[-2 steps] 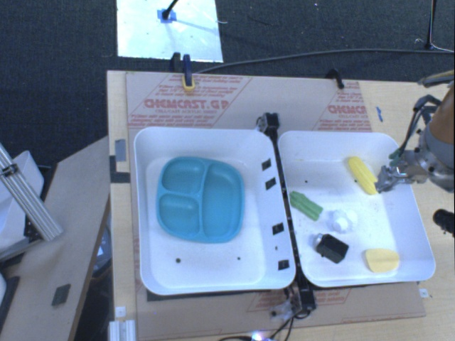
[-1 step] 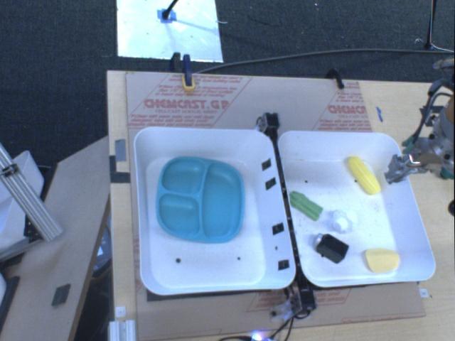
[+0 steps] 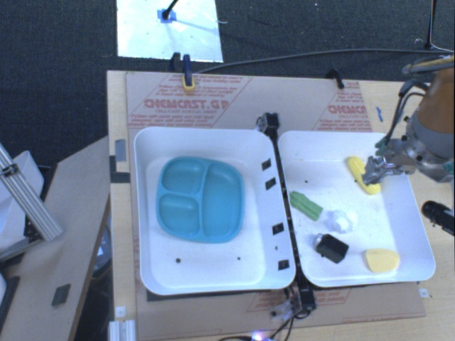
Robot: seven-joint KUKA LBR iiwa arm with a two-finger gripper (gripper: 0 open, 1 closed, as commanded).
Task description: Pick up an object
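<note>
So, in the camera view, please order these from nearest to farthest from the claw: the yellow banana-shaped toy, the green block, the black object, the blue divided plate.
1. Yellow banana-shaped toy: right at the claw, in the right bin's far part.
2. Green block: right bin, near the divider.
3. Black object: right bin, near the front.
4. Blue divided plate: in the left bin.

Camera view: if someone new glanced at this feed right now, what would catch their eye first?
Probably the blue divided plate alone in the left bin. Next, the gripper at the yellow banana-shaped toy near the right bin's far edge, with a green piece, black block and yellow wedge scattered nearer.
</note>
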